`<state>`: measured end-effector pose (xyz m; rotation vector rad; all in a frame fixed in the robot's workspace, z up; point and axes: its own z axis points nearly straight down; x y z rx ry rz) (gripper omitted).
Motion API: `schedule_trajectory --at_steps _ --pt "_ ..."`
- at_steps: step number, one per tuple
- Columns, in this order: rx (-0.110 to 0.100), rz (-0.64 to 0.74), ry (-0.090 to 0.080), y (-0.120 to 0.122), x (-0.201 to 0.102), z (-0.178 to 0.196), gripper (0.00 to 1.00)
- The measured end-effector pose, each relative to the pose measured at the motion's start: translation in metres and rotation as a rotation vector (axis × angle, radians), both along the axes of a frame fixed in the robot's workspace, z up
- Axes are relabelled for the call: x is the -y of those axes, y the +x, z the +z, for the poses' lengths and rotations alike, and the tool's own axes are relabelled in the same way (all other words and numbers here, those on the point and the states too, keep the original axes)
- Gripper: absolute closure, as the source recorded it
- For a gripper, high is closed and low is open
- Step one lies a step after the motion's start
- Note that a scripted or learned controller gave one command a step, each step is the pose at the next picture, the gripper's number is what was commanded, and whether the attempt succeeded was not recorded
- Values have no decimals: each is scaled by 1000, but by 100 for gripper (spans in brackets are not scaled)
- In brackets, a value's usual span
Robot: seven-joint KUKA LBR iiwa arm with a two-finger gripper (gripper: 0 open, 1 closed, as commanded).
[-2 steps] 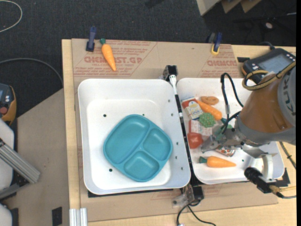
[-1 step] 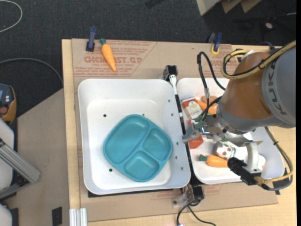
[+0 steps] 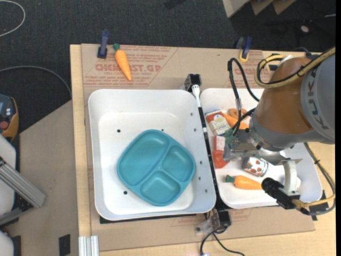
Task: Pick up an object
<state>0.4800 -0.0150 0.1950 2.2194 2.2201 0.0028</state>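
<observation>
Here the arm (image 3: 290,103) reaches over the right bin (image 3: 314,183); its gripper (image 3: 234,145) sits low among the objects there, and whether it grips anything cannot be told; a small carton (image 3: 217,122) lies at the gripper's eleven o'clock, a toy carrot (image 3: 246,183) at its five o'clock; the left bin (image 3: 101,143) holds a teal divided plate (image 3: 155,167); another carrot (image 3: 123,63) lies on the bench (image 3: 170,63) at twelve o'clock of that bin.

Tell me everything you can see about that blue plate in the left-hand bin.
The blue plate is a teal tray of smooth plastic, by its look, roughly square with rounded corners. Raised ridges split it into three hollows: one large and two smaller. It lies flat on the floor of the left bin, turned at a slant to the walls and sitting toward the near edge. Nothing lies in it, and it touches only the bin floor.
</observation>
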Motion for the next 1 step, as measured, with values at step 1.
schedule_trajectory --at_steps 1 --pt "6 10 4 0 -76 87 100"
